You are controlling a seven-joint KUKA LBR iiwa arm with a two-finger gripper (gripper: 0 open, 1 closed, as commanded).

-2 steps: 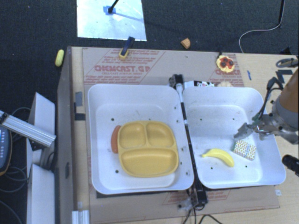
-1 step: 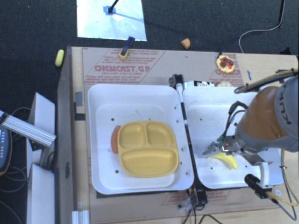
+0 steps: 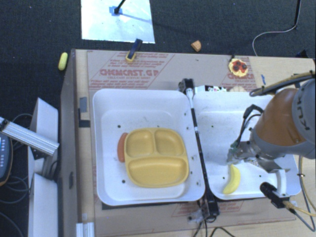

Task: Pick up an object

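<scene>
The grey arm with its orange band reaches over the right shallow white bin [image 3: 217,113], its gripper [image 3: 238,154] low near the bin's front edge; the pictures don't let me tell how the tool stands. A yellow plastic banana [image 3: 232,179] lies just below it, by the front edge. In the left white bin [image 3: 106,113] a yellow divided plate [image 3: 156,157] touches an orange carrot-like piece [image 3: 121,147].

My gripper [image 3: 236,154] hangs low in the right bin [image 3: 217,120], just above a banana [image 3: 232,179] lying near the front wall. In the left bin [image 3: 111,107] sits a yellow tray [image 3: 155,157], a hot dog [image 3: 121,147] touching its left edge.
</scene>
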